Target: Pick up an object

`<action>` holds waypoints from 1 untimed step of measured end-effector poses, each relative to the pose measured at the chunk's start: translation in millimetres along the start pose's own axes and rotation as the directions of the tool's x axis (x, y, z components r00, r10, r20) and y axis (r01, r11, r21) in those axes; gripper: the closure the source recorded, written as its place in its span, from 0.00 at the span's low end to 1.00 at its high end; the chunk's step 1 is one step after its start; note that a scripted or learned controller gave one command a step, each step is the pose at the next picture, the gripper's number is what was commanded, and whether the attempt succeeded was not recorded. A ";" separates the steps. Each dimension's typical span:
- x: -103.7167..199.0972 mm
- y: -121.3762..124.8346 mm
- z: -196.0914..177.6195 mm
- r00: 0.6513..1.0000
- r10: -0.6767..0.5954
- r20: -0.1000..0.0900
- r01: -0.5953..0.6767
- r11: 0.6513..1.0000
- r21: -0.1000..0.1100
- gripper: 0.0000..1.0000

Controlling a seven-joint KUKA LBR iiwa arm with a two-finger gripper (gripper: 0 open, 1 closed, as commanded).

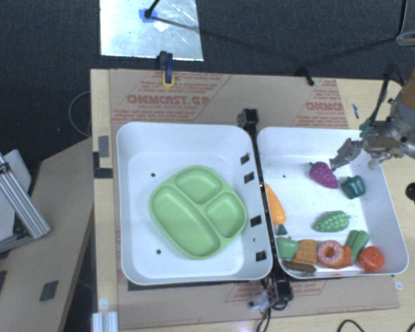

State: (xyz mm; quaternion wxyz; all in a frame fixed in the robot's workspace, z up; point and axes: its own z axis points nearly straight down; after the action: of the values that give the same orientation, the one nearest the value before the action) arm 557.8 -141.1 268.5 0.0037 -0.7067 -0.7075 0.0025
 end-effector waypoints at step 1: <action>0.2 1.9 -5.5 1.000 -0.002 0.002 0.002 1.000 -0.011 0.00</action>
State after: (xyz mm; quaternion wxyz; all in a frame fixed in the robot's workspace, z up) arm 559.8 -140.9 274.0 -0.0009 -0.7059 -0.7083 -0.0006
